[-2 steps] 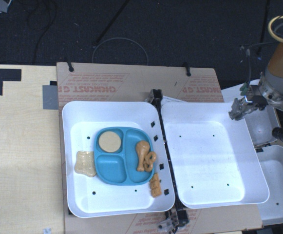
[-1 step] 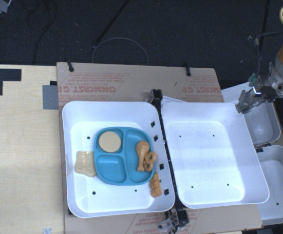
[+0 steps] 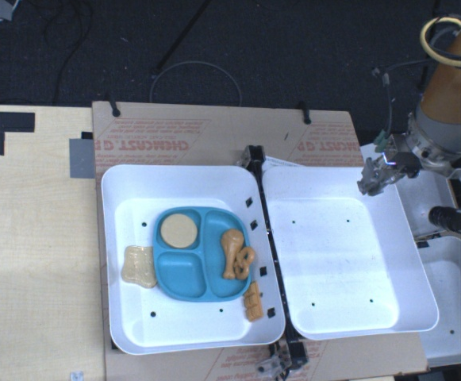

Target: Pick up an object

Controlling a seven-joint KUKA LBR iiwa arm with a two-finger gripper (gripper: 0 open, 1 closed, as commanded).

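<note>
Step in hand: approach not begun, by my reading; no object is lifted or touched.
Gripper [image 3: 373, 177]: sits at about 2 o'clock of the right bin [image 3: 420, 292], over its upper right corner, well apart from every object. Nothing lies between its fingers. Too small and dark to say whether open or closed; cannot tell.
Arm [image 3: 440, 109]: enters from 3 o'clock, orange band above the wrist, at the frame's upper right.
Left bin [image 3: 123, 185]: holds all the candidate objects.
Blue tray [image 3: 186, 280]: centre of the left bin, three compartments.
Round tan disc [image 3: 178, 230]: in the tray's compartment at 11 o'clock, lying flat.
Tan knobbly piece [image 3: 236, 254]: in the tray's right compartment, at 3 o'clock, lying lengthwise.
Pale flat piece [image 3: 139, 266]: on the bin floor at 9 o'clock of the tray, touching its edge.
Small tan block [image 3: 252, 302]: on the bin floor at 5 o'clock of the tray, just beside its rim, near the divider between the bins.
Next move calls for: a traverse toward 9 o'clock across the right bin and the divider, then a descent onto one object. The small block is the nearest; the bin wall beside it may crowd the fingers.
</note>
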